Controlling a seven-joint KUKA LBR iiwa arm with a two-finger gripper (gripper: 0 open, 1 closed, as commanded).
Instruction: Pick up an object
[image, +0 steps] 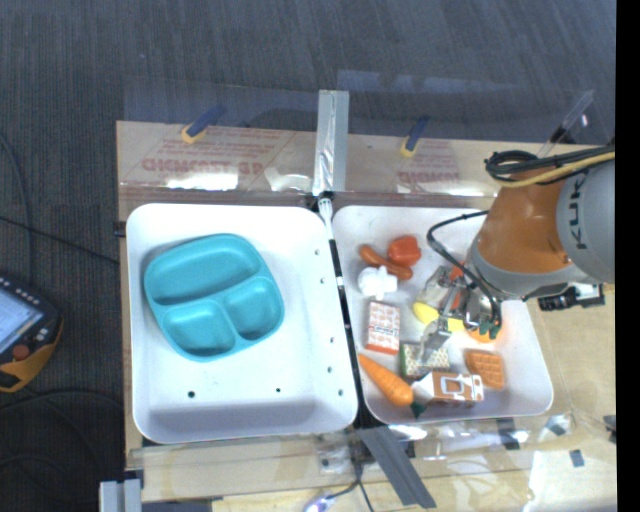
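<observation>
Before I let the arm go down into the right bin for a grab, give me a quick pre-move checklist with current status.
1. End effector positioned over right white bin: ok.
2. Graspable item beneath it, small yellow toy piece: ok.
3. Finger opening: cannot tell.
4. Neighbours spaced apart, orange plastic carrot, tan waffle toy, small printed carton: not ok, crowded.
5. Something already held: cannot tell.
6. Teal divided plastic tray out of the path, in left bin: ok.

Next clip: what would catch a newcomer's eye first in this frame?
Probably the teal divided tray, lying by itself in the left bin. Next, the grey arm with its orange band reaching in from the right, its gripper low over the right bin. That bin holds a jumble of small toy foods, among them a carrot near the front and a waffle.
</observation>
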